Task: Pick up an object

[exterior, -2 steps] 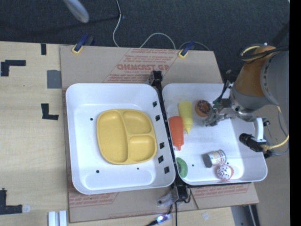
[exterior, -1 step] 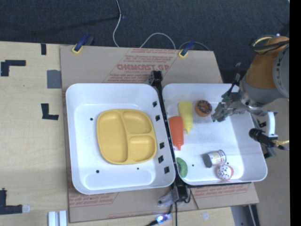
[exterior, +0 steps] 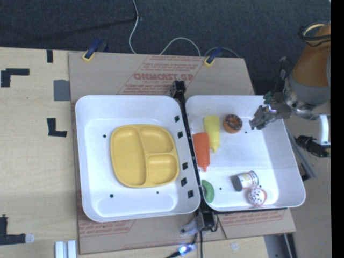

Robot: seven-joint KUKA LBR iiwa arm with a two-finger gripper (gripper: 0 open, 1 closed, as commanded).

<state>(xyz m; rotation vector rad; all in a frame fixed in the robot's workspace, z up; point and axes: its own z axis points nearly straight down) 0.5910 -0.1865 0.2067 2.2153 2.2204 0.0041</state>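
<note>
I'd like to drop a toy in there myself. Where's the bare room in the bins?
Right bin: bare middle between the orange carrot and the right wall; its left and near edges are crowded. Left bin: margins around the yellow divided plate.

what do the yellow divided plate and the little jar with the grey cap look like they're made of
The yellow three-compartment plate in the left white bin looks like moulded plastic: one even colour, soft rounded ridges, a dull sheen. The small jar with the grey cap, lying on its side in the right white bin, reads as shiny clear plastic or glass; the view is too coarse to tell which.
</note>
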